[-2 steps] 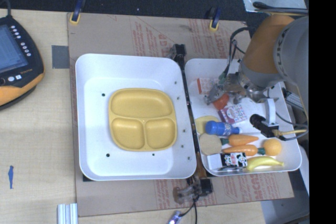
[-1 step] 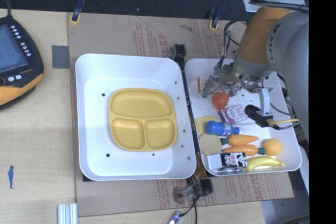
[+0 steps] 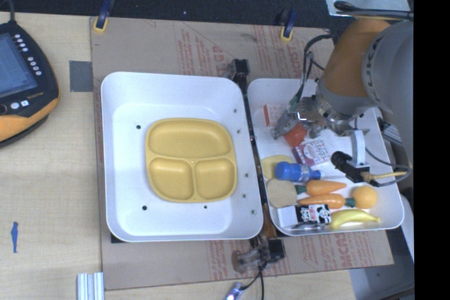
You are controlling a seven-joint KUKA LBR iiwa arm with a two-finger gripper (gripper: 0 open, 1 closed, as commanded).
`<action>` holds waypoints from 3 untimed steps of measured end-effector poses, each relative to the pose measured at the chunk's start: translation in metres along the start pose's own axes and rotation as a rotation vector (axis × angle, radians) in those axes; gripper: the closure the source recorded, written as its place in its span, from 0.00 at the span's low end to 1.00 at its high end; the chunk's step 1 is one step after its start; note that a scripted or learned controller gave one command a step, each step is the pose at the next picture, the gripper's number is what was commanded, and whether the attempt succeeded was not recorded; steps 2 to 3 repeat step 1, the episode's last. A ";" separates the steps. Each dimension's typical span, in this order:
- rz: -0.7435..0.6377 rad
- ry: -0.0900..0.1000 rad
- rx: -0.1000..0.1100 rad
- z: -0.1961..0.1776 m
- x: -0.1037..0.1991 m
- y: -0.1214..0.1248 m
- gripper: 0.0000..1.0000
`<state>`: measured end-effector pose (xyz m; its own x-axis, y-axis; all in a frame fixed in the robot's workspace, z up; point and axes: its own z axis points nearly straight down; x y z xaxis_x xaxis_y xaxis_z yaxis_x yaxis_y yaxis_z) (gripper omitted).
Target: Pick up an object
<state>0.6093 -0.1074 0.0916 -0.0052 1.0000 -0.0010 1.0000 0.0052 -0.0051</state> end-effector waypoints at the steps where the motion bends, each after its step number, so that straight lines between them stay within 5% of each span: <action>1: -0.002 0.000 0.003 -0.010 -0.001 0.000 1.00; 3: -0.002 0.000 0.003 -0.010 -0.001 0.000 1.00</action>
